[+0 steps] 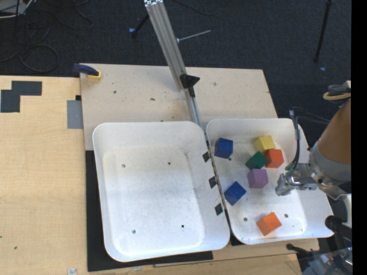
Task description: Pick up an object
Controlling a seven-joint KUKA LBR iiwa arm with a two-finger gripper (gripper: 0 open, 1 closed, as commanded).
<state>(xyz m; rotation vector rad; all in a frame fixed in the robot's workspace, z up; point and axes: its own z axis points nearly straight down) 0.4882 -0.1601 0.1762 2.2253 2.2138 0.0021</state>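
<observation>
Tool [285, 185] sits low over the right bin [309, 225], near its right wall; I can't tell its opening from here, and I see nothing in it. Nearest target, I'd say: purple cube [257, 178], just to its left. Orange cube [268, 223] lies toward the bin's near edge.

An orange band [344, 133] is seen at the frame's right edge above a grey wrist [330, 165]. A shiny metallic gripper [285, 184] is mounted below it.
</observation>
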